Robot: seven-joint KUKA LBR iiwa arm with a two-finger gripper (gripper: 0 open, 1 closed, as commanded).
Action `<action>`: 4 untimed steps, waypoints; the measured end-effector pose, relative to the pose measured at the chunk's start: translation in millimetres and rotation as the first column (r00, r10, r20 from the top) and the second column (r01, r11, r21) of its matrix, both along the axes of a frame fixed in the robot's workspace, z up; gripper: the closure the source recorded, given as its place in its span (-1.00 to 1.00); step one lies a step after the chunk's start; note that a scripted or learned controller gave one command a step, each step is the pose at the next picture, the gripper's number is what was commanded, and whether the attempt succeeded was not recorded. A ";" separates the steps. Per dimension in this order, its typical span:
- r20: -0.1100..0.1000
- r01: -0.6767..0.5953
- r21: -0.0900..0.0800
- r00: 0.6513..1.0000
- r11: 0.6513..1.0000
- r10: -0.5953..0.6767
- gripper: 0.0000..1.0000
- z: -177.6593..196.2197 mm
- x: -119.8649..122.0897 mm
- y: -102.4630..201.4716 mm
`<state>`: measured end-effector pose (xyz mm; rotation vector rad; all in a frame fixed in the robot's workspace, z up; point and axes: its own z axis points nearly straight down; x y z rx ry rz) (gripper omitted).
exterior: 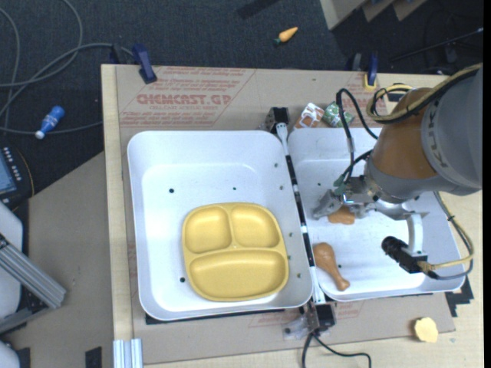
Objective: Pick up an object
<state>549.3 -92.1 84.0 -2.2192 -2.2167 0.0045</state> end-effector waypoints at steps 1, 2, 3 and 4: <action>0.009 0.000 -0.004 1.000 1.000 0.000 -1.00 0.9 33.8 -34.1; 0.002 -0.003 0.001 1.000 1.000 0.003 -1.00 1.1 6.4 -3.0; 0.005 -0.001 -0.001 1.000 1.000 0.001 1.00 11.4 7.5 -4.6; 0.022 -0.008 0.001 1.000 1.000 0.008 1.00 169.2 -14.1 63.4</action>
